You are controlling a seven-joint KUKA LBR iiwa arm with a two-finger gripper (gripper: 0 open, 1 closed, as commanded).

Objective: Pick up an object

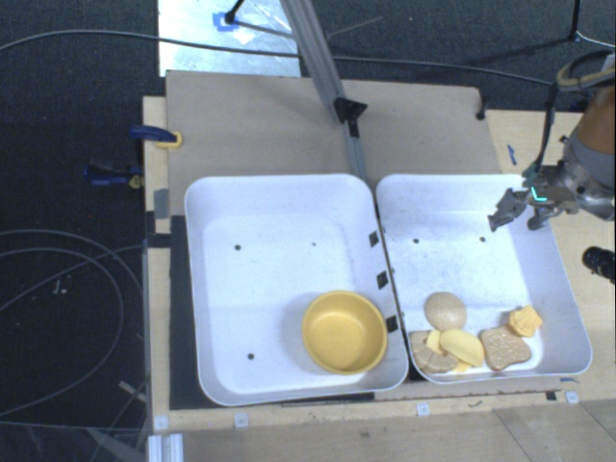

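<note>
The arm enters from the right edge of the camera view, grey with an orange band above the wrist. Its gripper hangs over the upper right part of the right bin, near that bin's right wall. Two dark fingers point down and to the left with a visible gap between them; the jaws stand apart and nothing lies between them.

The candidate objects for pickup lie in a cluster along the near edge of the right bin, well apart from the gripper:

- a round beige piece at the left of the cluster
- a yellow banana-shaped piece just below it, lying partly over a flat tan piece in the corner
- a brown toast-like slice to the right of the banana shape
- a small orange-yellow chunk beside the slice (nearest the right wall)

The left bin holds a yellow bowl, upright, near its lower right corner. Both bins rest side by side on a tan board. A metal pole crosses the board toward the seam between the bins
</note>
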